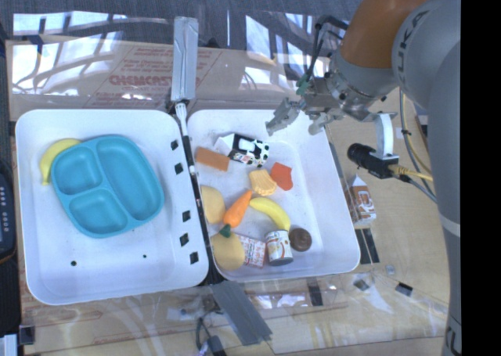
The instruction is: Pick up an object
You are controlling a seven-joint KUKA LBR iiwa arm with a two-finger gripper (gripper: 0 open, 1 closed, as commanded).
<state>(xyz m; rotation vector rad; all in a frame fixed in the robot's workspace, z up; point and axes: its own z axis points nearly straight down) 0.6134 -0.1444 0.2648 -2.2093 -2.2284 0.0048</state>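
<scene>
Tapered orange carrot (237, 210) among glossy toy foods, 2 metal fingers of gripper (298, 120) spread, empty.

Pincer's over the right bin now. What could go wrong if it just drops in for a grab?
1. The toys are packed close: the carrot touches the banana and its neighbours, so the pincer may nudge things instead of gripping one.
2. It hangs above the bin's far rim, beyond the cow; a straight drop may hit bare floor or the rim.
3. The can could roll.
</scene>
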